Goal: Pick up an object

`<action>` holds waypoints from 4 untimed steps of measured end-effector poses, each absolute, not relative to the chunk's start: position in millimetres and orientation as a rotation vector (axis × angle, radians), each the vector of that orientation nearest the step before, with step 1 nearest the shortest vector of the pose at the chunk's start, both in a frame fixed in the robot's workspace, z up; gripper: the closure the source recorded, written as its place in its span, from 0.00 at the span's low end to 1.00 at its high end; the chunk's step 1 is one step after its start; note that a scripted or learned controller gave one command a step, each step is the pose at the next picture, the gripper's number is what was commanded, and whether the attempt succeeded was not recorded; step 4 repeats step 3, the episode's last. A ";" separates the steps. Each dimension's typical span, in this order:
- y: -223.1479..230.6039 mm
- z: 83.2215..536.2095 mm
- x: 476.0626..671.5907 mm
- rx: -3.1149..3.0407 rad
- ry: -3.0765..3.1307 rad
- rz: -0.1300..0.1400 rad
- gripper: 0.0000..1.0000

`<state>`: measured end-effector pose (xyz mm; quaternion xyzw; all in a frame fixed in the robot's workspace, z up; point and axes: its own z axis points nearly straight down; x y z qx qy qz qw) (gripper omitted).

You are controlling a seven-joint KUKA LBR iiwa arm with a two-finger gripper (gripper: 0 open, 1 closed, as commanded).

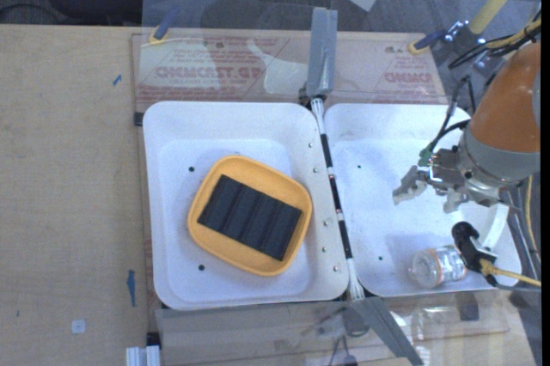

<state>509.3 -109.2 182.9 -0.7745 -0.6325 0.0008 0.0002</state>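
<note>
**Figure: Single arm over two bins, pick not yet made.** The gripper (428, 191) hangs above the middle of the right bin (378, 151), its two fingers spread apart with nothing between them. This posture suits a descent onto a target, not a carry. The grey arm (509, 111), with its orange band, enters from the right.

The nearest candidate is a small clear bottle (436, 265). It lies on its side near the bin's front wall, just below the gripper and apart from it. Its label is too blurred to read.

The left bin (168, 184) holds a yellow tray (203, 210), set askew and fitted with a black ridged insert (252, 216). It is probably too wide and flat for an easy pinch.

Behind both bins, a pale board (215, 70) under clear film carries reddish print that appears to read "CHEMCAST GP", repeated faintly at the right. A grey tape strip (320, 55) crosses the board above the seam between the bins, presumably to hold it in place.
</note>
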 end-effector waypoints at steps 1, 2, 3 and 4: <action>-159.2 146.3 478.5 -2.384 -2.042 0.003 0.00; -170.1 88.3 481.7 -2.275 -2.172 -0.008 0.00; -200.1 134.7 479.7 -2.152 -2.292 0.000 0.00; -200.1 134.7 479.7 -2.152 -2.292 0.000 0.00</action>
